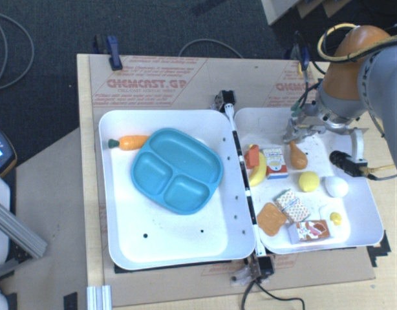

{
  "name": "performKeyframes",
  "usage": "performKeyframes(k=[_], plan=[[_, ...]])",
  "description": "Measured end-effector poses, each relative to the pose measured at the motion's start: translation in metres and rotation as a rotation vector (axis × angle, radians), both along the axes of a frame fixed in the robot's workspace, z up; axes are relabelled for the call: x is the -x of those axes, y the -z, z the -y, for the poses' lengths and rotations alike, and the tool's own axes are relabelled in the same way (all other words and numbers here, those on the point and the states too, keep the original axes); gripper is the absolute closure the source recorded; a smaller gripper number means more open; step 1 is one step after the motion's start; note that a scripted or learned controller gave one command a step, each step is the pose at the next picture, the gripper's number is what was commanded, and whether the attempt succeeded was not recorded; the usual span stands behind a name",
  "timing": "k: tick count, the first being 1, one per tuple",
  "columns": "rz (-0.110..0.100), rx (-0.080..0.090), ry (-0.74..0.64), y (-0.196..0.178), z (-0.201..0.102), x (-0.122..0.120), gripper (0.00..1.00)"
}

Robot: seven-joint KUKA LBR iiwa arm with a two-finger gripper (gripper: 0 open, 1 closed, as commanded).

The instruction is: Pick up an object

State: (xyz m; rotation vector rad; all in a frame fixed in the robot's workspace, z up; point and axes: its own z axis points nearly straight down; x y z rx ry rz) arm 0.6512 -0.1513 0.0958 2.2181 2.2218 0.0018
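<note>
Hovering over the far part of the right bin (373, 202), my gripper (300, 129) hangs just above a brown drumstick-shaped toy (297, 155); whether it is wide or narrow I cannot tell, since the wrist hides that from above. Nothing shows as held.

The drumstick lies tilted, its thin end toward me, and I judge it could roll or skid aside if I come down off-centre. Just left of it sit a small white carton (274, 161), a red piece (252, 156) and a banana (256, 175), packed close together against the left wall of this bin; a drop aimed there risks catching two things at once or pinching against the wall.

Nearer lie a yellow ball (308, 181) and a white egg (336, 186), both round and likely to slip out. Nearer still are a brown cookie (271, 219), a patterned packet (293, 205) and a flat red-and-white box (310, 230), flat things that are hard to get under.

The left bin (121, 237) holds a blue tray (177, 170) and a carrot (132, 143), well apart from me.
</note>
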Motion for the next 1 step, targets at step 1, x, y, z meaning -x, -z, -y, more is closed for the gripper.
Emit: performKeyframes(k=[1], plan=[[0.007,-0.005,-0.009,-0.0958,-0.1003,0.0279,1.00]])
